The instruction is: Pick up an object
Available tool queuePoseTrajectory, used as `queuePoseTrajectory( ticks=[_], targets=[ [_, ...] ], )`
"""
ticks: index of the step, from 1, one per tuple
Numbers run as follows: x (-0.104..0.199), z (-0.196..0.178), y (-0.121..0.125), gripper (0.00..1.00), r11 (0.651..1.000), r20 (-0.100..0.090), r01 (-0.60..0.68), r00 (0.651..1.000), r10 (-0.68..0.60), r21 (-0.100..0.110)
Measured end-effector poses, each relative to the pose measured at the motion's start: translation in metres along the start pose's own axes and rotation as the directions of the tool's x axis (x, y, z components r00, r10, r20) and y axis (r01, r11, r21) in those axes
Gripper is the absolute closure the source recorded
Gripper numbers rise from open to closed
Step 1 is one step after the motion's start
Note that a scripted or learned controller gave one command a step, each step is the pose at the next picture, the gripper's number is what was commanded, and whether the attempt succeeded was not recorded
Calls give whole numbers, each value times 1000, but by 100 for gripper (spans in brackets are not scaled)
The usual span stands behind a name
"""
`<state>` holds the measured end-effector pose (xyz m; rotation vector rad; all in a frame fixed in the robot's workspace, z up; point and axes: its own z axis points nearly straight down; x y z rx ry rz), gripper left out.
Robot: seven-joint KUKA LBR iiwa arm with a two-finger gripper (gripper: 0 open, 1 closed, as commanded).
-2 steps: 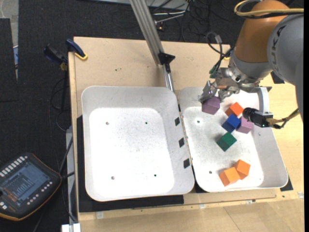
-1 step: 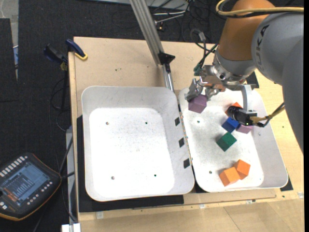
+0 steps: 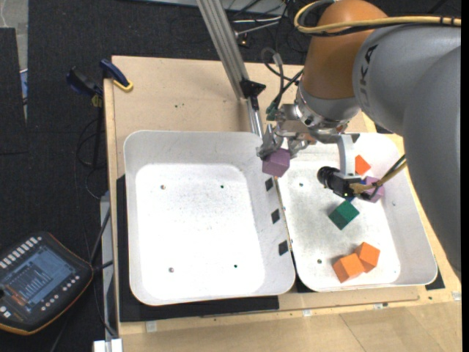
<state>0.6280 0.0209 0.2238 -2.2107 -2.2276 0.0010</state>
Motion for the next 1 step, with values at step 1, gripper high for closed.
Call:
queuePoseTrajectory(
  ticks=[1],
  targets=[
    [48, -10, -4, 100, 1000, 0, 0, 1000, 0, -3]
  ],
)
